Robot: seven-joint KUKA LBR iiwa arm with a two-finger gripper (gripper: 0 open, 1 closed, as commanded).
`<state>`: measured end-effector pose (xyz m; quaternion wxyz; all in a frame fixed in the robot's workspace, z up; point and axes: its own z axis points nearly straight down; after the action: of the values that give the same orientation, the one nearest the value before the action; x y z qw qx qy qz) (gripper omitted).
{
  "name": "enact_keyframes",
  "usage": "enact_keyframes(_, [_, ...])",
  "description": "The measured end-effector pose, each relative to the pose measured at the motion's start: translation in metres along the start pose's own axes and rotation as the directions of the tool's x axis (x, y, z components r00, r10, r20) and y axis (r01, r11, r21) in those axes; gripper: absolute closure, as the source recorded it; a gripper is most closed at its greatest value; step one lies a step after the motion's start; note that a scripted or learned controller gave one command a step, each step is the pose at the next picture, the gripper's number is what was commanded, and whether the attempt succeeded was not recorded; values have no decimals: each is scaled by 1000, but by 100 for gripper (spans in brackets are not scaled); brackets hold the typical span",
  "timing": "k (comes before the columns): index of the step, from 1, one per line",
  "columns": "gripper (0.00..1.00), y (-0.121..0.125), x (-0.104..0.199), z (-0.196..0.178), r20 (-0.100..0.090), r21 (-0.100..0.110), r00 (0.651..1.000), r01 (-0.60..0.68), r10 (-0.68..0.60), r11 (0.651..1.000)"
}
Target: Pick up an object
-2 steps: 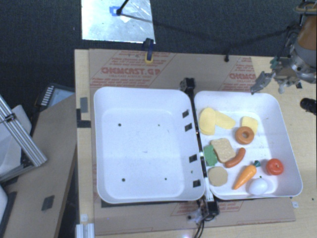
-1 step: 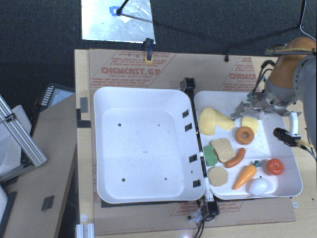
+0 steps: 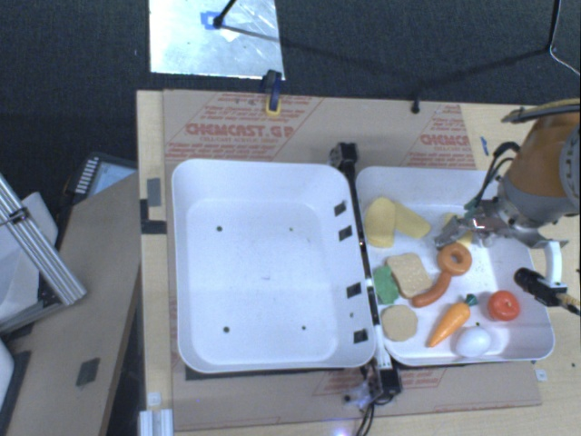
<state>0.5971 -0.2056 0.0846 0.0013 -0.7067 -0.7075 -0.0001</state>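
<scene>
The right bin (image 3: 545,339) holds toy food. A yellow pear-like piece (image 3: 380,221) and a yellow wedge (image 3: 413,222) lie at its back left. A bread slice (image 3: 410,273) rests beside a green piece (image 3: 386,285), with a round cookie (image 3: 398,322) in front. An orange donut (image 3: 454,259) touches a curved sausage (image 3: 432,291). A carrot (image 3: 449,322), a white egg (image 3: 472,341) and a red tomato (image 3: 504,306) sit near the front. My gripper (image 3: 460,231) hangs low in the bin just behind the donut, beside the yellow wedge.
The left bin (image 3: 186,334) stands next to the right one, joined by a black clamped divider (image 3: 359,252). The grey and orange arm (image 3: 545,175) comes in over the right bin's back right. A black handle-like part (image 3: 543,289) sticks out by the tomato.
</scene>
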Motion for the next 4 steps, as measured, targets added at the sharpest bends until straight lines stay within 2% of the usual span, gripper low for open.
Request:
enact_keyframes(1, [100, 4, 0, -12, 4, -9, 1000, 2, -2, 1000])
enact_keyframes(2, [100, 58, 48, -17, 1, -9, 1000, 8, -8, 1000])
enact_keyframes(3, [100, 75, 31, -134, 7, -19, 1000, 4, -4, 1000])
enact_keyframes(4, [100, 73, 71, -203, 3, -13, 1000, 8, -8, 1000])
